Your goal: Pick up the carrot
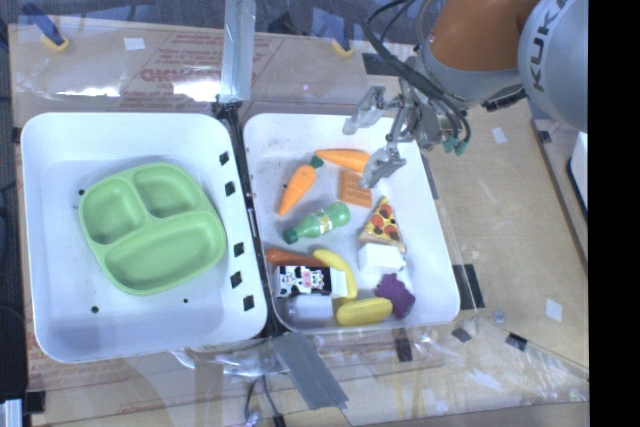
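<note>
The carrot [297,187], orange with a green top, lies tilted in the upper left part of the right bin [262,137]. My gripper [372,141] hangs over the bin's upper right area, open, with one finger [361,112] up and left and the other [383,165] lower, near an orange wedge [343,158]. Nothing sits between the fingers. The carrot is to the left of and below the gripper, apart from it.
The right bin also holds an orange square piece [354,188], a green bottle [318,222], a pizza slice [382,223], a banana [335,267], a purple grape bunch [397,294], a yellow piece [363,311] and a small carton [302,281]. The left bin [60,325] holds a green divided plate [152,226].
</note>
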`<state>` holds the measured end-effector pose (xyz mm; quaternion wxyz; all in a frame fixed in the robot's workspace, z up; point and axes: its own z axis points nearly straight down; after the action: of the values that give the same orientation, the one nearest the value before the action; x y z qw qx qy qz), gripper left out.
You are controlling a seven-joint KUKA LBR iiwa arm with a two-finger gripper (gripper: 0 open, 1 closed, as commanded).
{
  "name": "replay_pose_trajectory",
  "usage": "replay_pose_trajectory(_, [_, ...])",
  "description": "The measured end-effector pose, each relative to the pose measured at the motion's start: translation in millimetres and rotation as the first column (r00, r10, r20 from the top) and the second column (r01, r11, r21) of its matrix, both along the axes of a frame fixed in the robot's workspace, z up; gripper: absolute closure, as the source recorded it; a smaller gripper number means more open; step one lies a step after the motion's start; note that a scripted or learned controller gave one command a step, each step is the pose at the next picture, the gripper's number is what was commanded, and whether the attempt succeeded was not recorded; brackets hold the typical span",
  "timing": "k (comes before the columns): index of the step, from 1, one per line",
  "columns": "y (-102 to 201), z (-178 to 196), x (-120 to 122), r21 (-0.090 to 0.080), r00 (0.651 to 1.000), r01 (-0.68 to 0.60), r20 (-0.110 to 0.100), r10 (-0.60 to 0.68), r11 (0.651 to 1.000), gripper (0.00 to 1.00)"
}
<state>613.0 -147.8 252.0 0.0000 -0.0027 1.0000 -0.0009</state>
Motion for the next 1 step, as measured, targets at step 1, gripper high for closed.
replay_pose_trajectory(1, [9.1,-107.2,12.5,0.006,0.997,-0.071,-0.011,0.071,0.997,0.00])
